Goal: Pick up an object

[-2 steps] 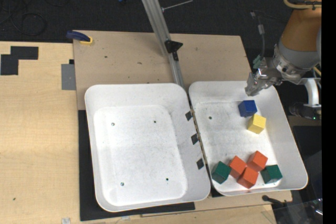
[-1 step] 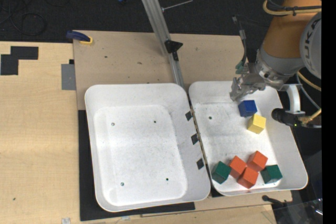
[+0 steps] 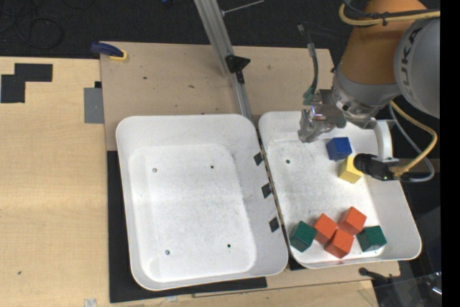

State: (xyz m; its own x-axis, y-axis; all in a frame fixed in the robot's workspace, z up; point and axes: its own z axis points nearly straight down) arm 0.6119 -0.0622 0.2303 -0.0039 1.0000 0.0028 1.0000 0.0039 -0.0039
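My gripper (image 3: 313,128) hangs over the far part of the right bin (image 3: 302,176), just left of a blue cube (image 3: 338,148). I see nothing between its fingers. A yellow cube (image 3: 350,171) lies a little nearer than the blue one, by the bin's right side. At the bin's near end sits a cluster of blocks: a green cube (image 3: 303,235), three orange-red cubes (image 3: 339,230) and another green cube (image 3: 372,238).
The left bin (image 3: 188,201) stands beside the right one, joined by black clips (image 3: 266,189). A slanted aluminium rail (image 3: 215,25) rises behind the bins. The arm's body and cables (image 3: 388,54) fill the upper right.
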